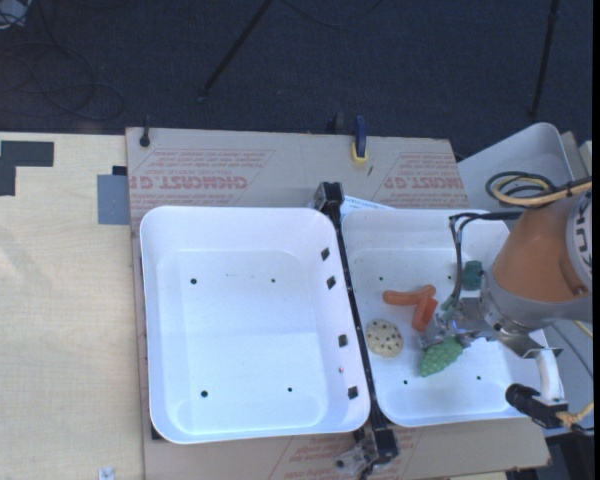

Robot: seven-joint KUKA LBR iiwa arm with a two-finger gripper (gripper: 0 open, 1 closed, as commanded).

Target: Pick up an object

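Observation:
In the right bin (410, 258) lie an orange carrot-like piece (416, 302), a round beige cookie with dark specks (384, 337) and a green bumpy object (439, 358). My gripper (455, 330) comes in from the right under the orange wrist band and hangs low over the bin. It sits just above the green object and right of the orange piece. A small teal part (473, 273) shows beside the wrist. The arm covers the bin's right side.
The left bin (170, 238) adjoins the right one, joined by black clips (330, 196) along the shared rim. Both rest on a cardboard sheet (230, 168) with a blue-yellow clamp (359, 140) at its back edge. Cables (515, 184) loop at the right.

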